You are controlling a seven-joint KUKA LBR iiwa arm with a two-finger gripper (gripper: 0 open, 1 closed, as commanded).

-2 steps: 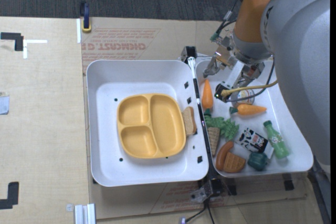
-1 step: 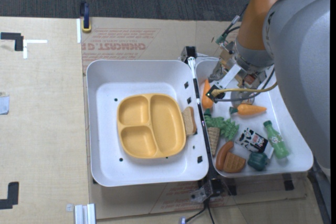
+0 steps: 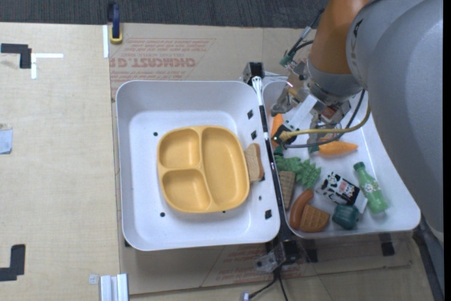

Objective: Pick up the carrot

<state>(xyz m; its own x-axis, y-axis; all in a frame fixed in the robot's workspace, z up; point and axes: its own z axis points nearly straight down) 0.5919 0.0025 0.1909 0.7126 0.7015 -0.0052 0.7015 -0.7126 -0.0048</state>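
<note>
Grey arm [image 3: 405, 67] looms over the right bin [image 3: 394, 218]; its end effector [image 3: 320, 116] hangs just above the carrot [image 3: 338, 148] lying there, finger state impossible to tell.

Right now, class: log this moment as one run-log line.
arm: over right bin | gripper: above carrot | carrot: lying in bin, not held | step: pick pending

Your gripper [image 3: 318, 125] sits low in the right bin [image 3: 403, 202], just beside the carrot [image 3: 338, 148]; left bin [image 3: 134, 166] holds a yellow tray [image 3: 203, 169].
</note>
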